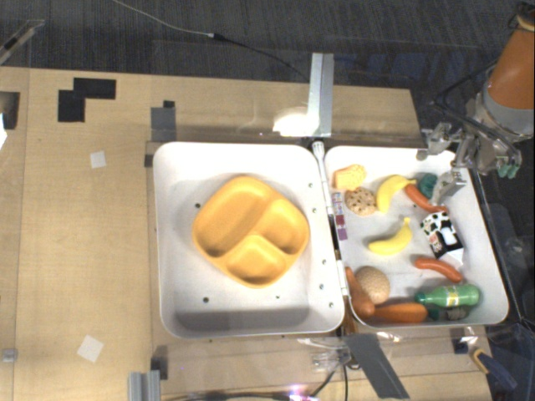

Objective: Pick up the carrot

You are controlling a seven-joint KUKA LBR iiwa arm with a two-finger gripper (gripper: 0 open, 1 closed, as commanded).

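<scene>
Camera view, target: you'll find the small orange carrot with a green top (420,194) in the right white bin (493,257), upper area, between the yellow banana (390,192) and the bin's far right wall.
Carrot axis: slanted, green top up-right, tip down-left.
End effector (456,176): just beside the carrot's top, slightly up-right of it; open or closed, you cannot tell here.
Coming move: judged short, down-left onto the carrot.
</scene>
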